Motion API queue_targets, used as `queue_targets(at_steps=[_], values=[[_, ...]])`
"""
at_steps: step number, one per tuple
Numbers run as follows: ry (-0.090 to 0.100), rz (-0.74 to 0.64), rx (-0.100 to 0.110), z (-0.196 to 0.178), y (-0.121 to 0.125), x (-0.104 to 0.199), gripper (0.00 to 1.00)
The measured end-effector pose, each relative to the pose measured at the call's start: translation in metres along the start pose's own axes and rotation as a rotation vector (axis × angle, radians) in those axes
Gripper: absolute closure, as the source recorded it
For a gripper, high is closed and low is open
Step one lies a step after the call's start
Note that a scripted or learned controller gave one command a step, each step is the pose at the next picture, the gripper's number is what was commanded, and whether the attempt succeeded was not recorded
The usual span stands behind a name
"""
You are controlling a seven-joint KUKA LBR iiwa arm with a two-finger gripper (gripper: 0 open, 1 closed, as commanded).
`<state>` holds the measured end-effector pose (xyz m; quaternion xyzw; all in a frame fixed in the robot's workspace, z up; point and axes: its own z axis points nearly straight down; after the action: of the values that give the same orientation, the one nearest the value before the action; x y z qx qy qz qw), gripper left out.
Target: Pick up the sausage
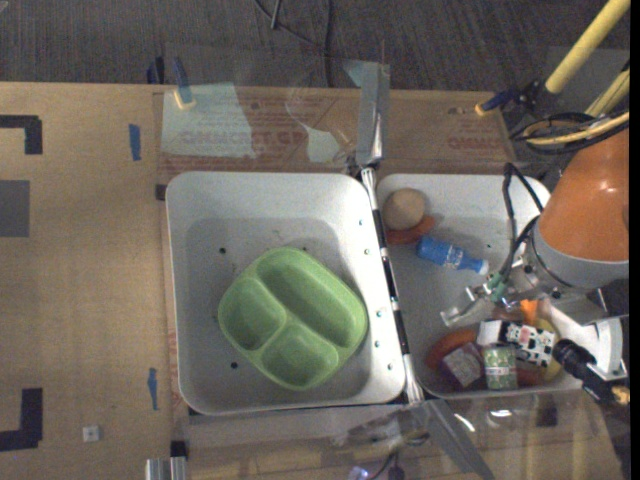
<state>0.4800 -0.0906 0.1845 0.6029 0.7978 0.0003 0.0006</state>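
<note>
The sausage (451,345), a short reddish-orange piece, lies near the front left of the right bin (440,196), partly tucked under other items. My gripper (468,305) hangs just above and slightly behind it, coming in from the right under the orange-banded wrist (590,213). Its two metal fingers (455,316) point left and stand open with nothing between them. They are apart from the sausage.
A purple box (461,365), a green can (498,364), a black-and-white item (527,340) and a yellow piece crowd the sausage. A blue bottle (450,256) and a brown ball (405,209) lie further back. The left bin (200,203) holds a green divided plate (292,316).
</note>
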Motion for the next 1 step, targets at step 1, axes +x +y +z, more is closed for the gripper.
queue_targets(at_steps=[1], values=[[0.002, 0.378, 0.004, 0.057, -0.0046, -0.0113, 0.0]])
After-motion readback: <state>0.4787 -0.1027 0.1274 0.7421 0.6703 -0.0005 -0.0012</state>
